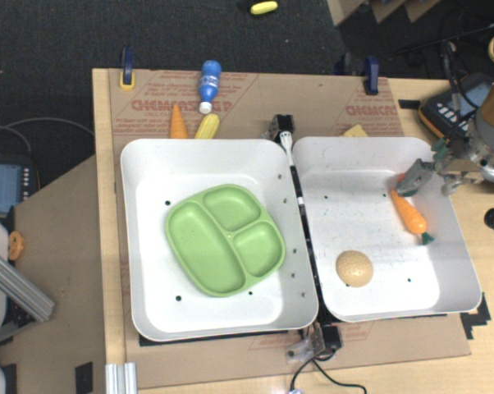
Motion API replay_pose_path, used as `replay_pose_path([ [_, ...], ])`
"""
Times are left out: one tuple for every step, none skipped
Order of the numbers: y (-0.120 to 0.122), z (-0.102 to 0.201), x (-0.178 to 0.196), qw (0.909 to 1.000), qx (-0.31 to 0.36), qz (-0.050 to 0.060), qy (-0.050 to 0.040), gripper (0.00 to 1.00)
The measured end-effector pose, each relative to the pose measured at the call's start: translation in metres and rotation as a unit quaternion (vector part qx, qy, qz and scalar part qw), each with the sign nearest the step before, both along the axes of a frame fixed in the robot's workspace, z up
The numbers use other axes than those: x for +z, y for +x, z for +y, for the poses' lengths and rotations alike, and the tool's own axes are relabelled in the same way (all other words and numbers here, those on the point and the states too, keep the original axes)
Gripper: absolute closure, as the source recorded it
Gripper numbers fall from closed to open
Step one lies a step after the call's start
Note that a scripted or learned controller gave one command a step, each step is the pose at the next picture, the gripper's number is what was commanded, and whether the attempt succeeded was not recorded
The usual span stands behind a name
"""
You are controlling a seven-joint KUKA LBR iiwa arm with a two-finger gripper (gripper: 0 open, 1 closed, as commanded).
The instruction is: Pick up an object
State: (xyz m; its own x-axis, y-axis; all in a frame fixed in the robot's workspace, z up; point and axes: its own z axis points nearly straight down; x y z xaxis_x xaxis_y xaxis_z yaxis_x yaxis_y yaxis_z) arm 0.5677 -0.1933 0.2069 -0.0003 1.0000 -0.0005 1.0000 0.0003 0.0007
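At the right bin's (444, 298) far right corner, the tool (418, 177) hangs just above the top end of a toy carrot (409, 213). Its grey fingers look a bit apart w/ nothing between them, so nothing is picked yet; the whole grasp and lift are left, I judge. The carrot lies flat on the bin floor, orange, tapered, smooth plastic w/ a small green tip at its near end. Nearer to the front lies a round beige ball (354, 268), matte, maybe a potato or bread roll. The left bin (140, 245) holds a green divided plate (224, 239), glossy, w/ three compartments and rounded corners. Both bins are shallow, white, smooth plastic.
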Motion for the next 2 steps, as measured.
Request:
replay_pose_path([
  [-0.003, -0.017, -0.126, 1.0000, 0.000, 0.001, 0.0017, 0.00],
  [-0.002, -0.018, -0.111, 1.0000, 0.000, -0.002, -0.0007, 1.00],
])
